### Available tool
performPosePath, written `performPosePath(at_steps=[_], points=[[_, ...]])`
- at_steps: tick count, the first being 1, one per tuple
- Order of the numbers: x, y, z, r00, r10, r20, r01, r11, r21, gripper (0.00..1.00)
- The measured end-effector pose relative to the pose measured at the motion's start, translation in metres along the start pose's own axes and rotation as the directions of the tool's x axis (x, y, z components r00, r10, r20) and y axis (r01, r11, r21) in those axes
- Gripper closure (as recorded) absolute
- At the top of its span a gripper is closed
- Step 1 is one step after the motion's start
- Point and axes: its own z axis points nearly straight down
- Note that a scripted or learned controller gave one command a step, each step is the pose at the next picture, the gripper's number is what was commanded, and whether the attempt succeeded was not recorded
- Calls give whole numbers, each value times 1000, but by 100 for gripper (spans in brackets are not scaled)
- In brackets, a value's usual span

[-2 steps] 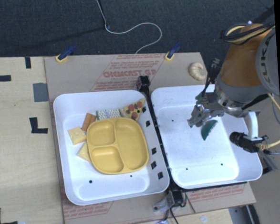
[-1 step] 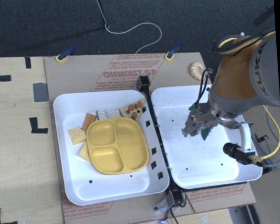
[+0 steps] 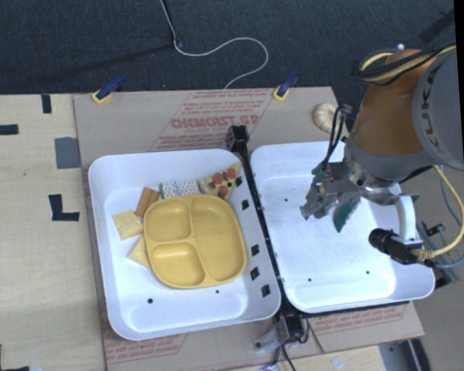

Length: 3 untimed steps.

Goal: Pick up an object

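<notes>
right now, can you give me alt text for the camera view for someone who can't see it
A grey and orange robot arm reaches from the right, its claw low over the right white bin, with a small dark green object beside it. The left white bin holds a yellow divided plate among small food-like pieces.

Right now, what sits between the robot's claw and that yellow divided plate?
In the camera view, bare white floor of the right bin and the black divider separate the gripper from the yellow plate.
</notes>
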Motion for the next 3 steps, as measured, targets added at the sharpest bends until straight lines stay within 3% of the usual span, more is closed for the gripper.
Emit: performPosePath(at_steps=[1,3], points=[[-12,-3,10,1000,2,1,-2,1000,2,100],[-2,-13,-5,1000,0,0,0,1000,0,100]])
